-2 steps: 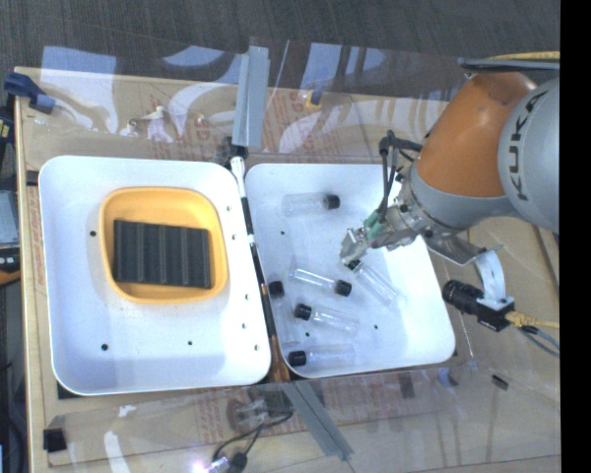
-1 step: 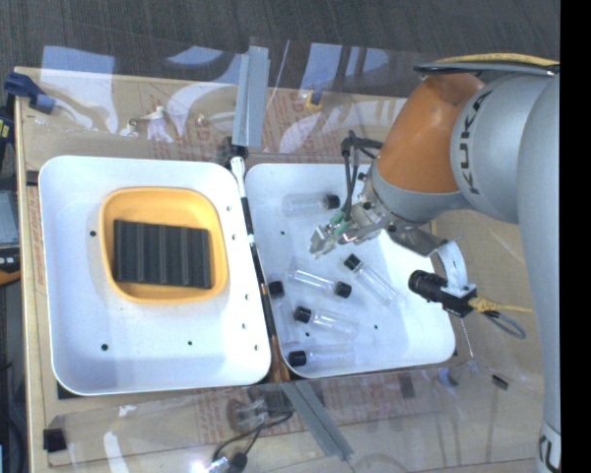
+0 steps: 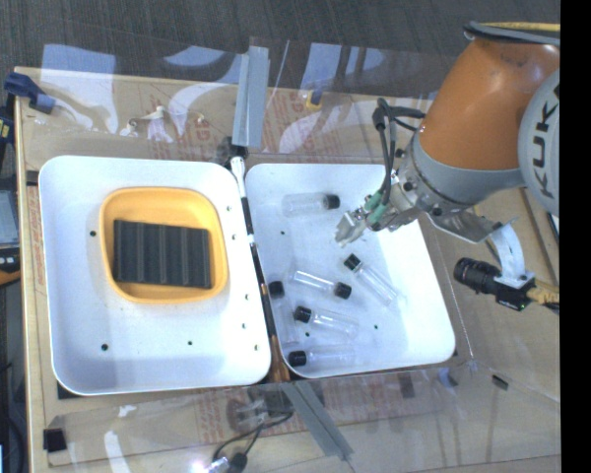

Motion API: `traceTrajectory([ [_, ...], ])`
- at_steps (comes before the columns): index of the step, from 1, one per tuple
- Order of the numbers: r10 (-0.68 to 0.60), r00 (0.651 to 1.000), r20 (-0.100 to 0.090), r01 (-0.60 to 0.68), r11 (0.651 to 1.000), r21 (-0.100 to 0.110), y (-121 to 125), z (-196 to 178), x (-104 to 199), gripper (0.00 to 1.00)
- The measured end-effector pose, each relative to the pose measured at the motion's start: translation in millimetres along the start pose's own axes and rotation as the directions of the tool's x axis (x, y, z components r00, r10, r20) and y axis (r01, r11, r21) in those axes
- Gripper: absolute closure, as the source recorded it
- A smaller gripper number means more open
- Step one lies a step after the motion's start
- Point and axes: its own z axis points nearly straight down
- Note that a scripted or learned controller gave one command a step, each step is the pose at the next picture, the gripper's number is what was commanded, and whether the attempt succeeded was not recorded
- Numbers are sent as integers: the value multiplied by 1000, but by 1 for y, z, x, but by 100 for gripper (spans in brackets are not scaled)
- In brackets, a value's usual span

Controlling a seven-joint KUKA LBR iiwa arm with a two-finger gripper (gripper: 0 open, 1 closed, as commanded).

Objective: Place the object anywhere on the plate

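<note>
**Arm over the right bin, plate in the left**

The counter carried two white bins. The arm reached in from the right over the right bin. The left bin held a yellow plate with a dark ridged insert. The tool hung above the right bin's far part; its opening could not be told. Six clear vials with black caps lay scattered in the right bin.
</note>
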Motion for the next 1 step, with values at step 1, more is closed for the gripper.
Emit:
traceTrajectory([
  [1, -229, 973, -4, 229, 973, 5, 23, 129, 10, 100],
])
